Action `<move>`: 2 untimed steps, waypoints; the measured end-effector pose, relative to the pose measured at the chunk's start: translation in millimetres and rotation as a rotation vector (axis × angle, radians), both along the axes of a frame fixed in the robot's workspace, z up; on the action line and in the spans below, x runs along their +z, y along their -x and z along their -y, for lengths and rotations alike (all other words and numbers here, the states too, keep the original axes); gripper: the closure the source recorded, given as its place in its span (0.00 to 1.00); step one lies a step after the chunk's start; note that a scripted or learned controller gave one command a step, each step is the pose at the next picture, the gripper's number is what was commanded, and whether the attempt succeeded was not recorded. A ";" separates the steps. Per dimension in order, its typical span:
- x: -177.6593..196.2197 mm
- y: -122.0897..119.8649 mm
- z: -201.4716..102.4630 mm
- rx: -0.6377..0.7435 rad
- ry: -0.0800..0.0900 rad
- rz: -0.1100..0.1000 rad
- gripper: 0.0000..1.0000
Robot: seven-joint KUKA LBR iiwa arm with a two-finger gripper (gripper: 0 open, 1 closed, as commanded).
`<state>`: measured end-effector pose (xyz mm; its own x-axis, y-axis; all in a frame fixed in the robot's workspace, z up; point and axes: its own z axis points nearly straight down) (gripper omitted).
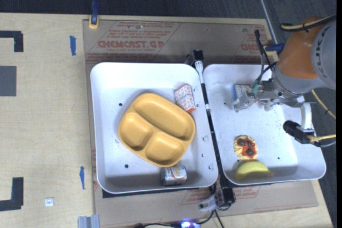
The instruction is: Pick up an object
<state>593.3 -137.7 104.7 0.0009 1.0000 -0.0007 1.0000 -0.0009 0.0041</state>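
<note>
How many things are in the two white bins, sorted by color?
Yellow: 2, the divided tray in the left bin and the banana in the right bin
Red and white: 1, the small packet in the left bin
Silvery: 1, the can in the left bin
Red and tan: 1, the pizza slice in the right bin
Total: 5

Arm comes in from the right edge of the view, grey body with the orange band [296,56] above the wrist, sitting at the far right. Wrist angled leftward and down toward the right side of the scene. Claw [243,97] points left, low, at the far-left end of the arm. Metal wrist block just right of the claw, cables looping off it. Finger spacing too cluttered to read.
</note>
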 end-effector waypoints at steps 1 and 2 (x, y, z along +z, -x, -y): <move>-18.8 41.9 -41.1 0.001 -0.001 -0.002 0.00; -18.6 75.3 -19.2 0.000 0.000 -0.001 0.00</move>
